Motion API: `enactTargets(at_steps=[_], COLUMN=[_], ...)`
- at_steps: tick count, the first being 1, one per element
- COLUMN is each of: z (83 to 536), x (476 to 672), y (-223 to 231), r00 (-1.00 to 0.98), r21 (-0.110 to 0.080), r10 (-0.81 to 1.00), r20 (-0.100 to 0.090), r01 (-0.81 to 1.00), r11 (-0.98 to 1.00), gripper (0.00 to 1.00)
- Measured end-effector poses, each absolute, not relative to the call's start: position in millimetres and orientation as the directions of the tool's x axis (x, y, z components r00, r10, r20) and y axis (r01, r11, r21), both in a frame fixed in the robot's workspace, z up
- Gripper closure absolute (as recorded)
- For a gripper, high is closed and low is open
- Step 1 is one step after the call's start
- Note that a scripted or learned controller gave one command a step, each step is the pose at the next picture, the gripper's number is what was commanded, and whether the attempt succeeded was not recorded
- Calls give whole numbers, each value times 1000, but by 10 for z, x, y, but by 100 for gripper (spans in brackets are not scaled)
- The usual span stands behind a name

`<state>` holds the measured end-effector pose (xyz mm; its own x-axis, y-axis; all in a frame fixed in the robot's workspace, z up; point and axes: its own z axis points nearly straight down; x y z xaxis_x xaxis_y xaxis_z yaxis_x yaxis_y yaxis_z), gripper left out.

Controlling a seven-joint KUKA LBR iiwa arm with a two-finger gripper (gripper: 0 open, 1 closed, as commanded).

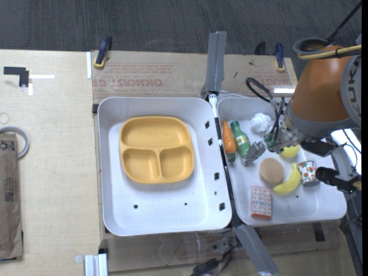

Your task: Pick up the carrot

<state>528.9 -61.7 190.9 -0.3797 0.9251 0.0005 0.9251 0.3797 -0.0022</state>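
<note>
Below me sit two white bins (109, 171): one yellow divided plate (156, 149) in the left; in the right, one carrot (229, 140), one green bottle (240, 138), two bananas (288, 181), one round tan block (271, 170), one small carton (261, 202), one small can (308, 172), one crumpled white wad (261, 121).

Robotics lab or test cell, not a home. Pale wood tabletop (52, 154) carried two shallow white bins: left bin (109, 171), right bin (328, 209). They sat on a flattened printed cardboard sheet (149, 73) held down by blue-and-yellow clamps (102, 52). Grey metal struts (215, 59) ran between the bins. Industrial grey-and-orange arm (325, 82) with loose black cables (261, 91) came in from the right. Dark carpet floor (144, 10) lay beyond. Toy food props sat in the right bin; a yellow divided plate (155, 148) sat in the left.
</note>
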Motion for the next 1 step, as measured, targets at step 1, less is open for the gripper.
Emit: enactTargets(at_steps=[1], z=[1873], x=[5099], y=[-1330], r00=[-435], r21=[-1], r10=[901], r20=[-1], r01=[901], r11=[435], gripper=[0])
